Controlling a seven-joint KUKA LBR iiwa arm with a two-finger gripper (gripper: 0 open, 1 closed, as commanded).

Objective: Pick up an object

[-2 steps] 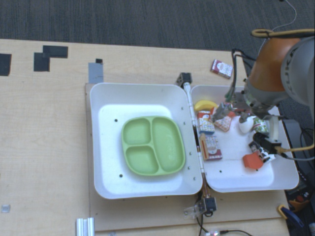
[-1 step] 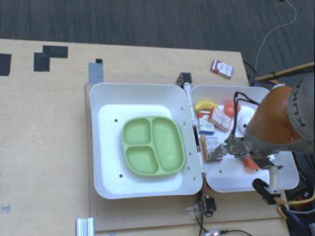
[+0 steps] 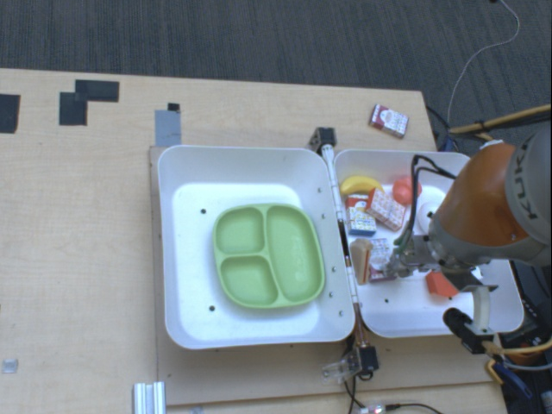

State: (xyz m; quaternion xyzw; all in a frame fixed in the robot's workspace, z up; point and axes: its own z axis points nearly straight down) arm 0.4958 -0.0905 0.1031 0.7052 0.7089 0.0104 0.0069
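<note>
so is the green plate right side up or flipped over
Right side up: the green plate lies flat in the left bin, its three hollow sections facing the camera.

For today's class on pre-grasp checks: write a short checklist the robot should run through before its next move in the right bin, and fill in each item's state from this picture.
1. Gripper is over the right bin: ok.
2. Objects are there to pick: ok; a banana, an orange piece and small packets lie in it.
3. An object sits between the fingers: cannot tell; the arm hides them.
4. Fingers open or shut: cannot tell.
5. Target stands apart from its neighbours: not ok; the items near the divider are crowded together.
6. Green tray lies in the left bin, out of the way: ok.
</note>
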